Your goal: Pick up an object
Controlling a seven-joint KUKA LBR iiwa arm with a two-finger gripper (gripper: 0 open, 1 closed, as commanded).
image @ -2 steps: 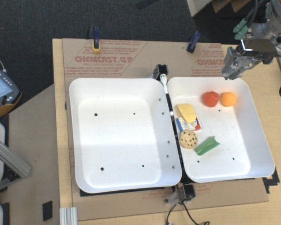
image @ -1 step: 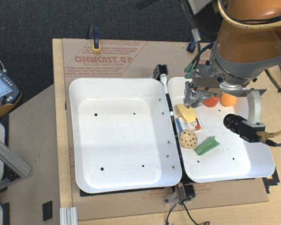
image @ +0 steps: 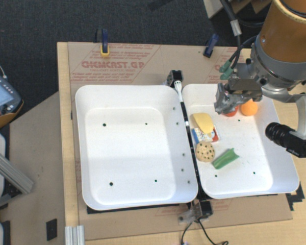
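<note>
Right bin (image: pixel 283 180) holds all the candidates; going near to far: green block (image: pixel 225 158) lies flat & tilted nr the front-middle of the bin floor, looks stiff, light, prob foam or plastic, w/ parallel long sides, so best pinched across the narrow width. Just left of it, touching or nearly, sits the cookie (image: pixel 205 151), a round tan disc w/ dark dots; likely a light rigid toy, flat, so hard to get under, better taken across the rim. Behind that, a blue-white pack (image: pixel 198 135) lies partly under a yellow piece (image: pixel 203 122), both close to the divider w/ the left bin (image: pixel 92 137); yellow piece looks smooth & rounded, maybe slippery, and the wall leaves little room on its left side. Furthest back, an orange ball (image: pixel 250 108) sits beside the gripper (image: pixel 227 106), w/ a red-orange bit (image: pixel 230 111) showing right under the gripper body. Ball is prob light, smooth, apt to roll, so needs a centred pinch across its middle. Gripper is low over the back of the right bin; whether it's released or clenched, can't tell from here, and nothing seen clearly betw its tips
</note>
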